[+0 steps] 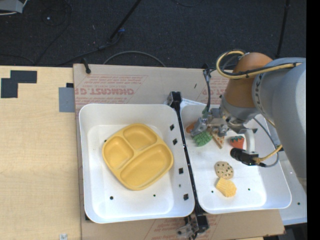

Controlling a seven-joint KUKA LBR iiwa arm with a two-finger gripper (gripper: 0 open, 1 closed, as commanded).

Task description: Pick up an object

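Nearest the camera, at the bottom edge of the camera view, black clips [192,227] sit where the two white bins meet, on a sheet of brown cardboard [125,86] that lies under both.

Left bin [92,184]: it holds one thing, a yellow divided plate [138,156] with three compartments, lying flat and turned at an angle near the middle of the bin floor. Nothing rests in any of its compartments.

Right bin [272,194]: several small toy foods are scattered here. A yellow waffle-like square [226,187] lies toward the near side, and a round speckled cookie [224,170] sits just beside it, farther from the camera. In the far part of the bin lie a green leafy piece [202,139], an orange piece [190,129] near the divider, a wedge like a pizza slice [218,140], and a red piece [237,141] to the right of that.

The grey arm [280,91] with its orange band reaches in from the right and bends down over the far part of this bin. Its gripper [207,125] is low among the green, orange and wedge pieces. The fingers are too dark and cluttered to tell how far apart they stand, or whether anything is between them. A black cable end [243,157] hangs below the wrist, above the bin floor near the cookie.
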